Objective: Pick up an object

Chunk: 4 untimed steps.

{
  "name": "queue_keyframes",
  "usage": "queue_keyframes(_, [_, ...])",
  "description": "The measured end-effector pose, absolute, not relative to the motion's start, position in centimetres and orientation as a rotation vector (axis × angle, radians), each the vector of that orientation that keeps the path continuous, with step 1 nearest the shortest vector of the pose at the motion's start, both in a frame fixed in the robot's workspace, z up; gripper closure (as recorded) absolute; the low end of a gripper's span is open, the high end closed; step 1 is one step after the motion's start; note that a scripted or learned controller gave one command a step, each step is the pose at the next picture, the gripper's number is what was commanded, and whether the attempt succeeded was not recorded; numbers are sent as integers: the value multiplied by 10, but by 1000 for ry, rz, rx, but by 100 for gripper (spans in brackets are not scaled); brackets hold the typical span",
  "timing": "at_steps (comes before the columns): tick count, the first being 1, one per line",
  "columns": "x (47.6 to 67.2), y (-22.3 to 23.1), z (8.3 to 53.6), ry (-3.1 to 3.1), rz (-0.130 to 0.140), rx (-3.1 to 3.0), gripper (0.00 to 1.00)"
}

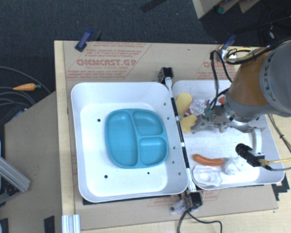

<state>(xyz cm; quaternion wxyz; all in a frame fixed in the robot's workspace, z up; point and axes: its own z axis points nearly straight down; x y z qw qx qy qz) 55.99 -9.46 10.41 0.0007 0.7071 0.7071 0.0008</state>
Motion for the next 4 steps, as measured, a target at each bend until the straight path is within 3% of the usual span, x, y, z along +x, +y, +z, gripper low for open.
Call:
queue_keyframes(1, [648, -95, 84, 2224, -2, 2223, 0])
queue_keyframes(2, [649, -95, 95, 2224, -3, 2219, 100])
queue_keyframes(3, [651, -32, 237, 2223, 4, 2217, 100])
queue_keyframes(4, [581, 21, 242, 2225, -1, 2222, 100])
